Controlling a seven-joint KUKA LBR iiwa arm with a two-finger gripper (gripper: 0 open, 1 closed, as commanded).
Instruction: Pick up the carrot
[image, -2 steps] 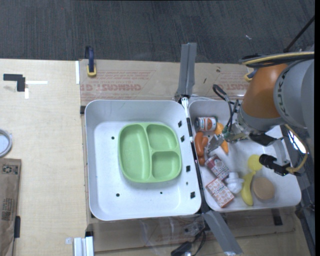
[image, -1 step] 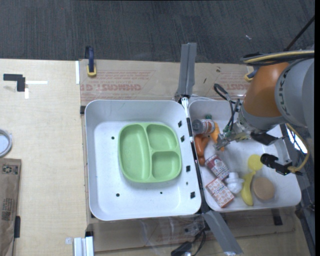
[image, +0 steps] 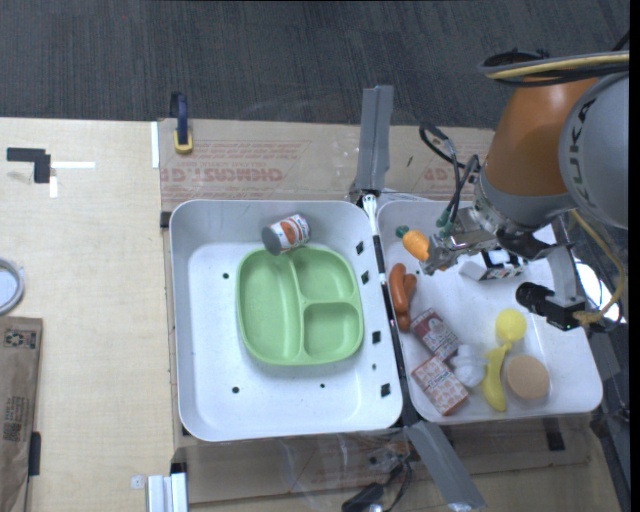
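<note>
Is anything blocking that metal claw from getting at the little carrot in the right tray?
Nothing visible does. The gripper sits right beside the carrot, near the top left corner of the right bin. The hot dog lies just below the carrot, close to it, but not between the two.

- My gripper hangs over the right bin, just beside the carrot near its far left corner.
- A hot dog lies just below the carrot.
- Banana, lemon and bun crowd the bin's near right.
- The left bin bears a green divided plate and a can.
</note>
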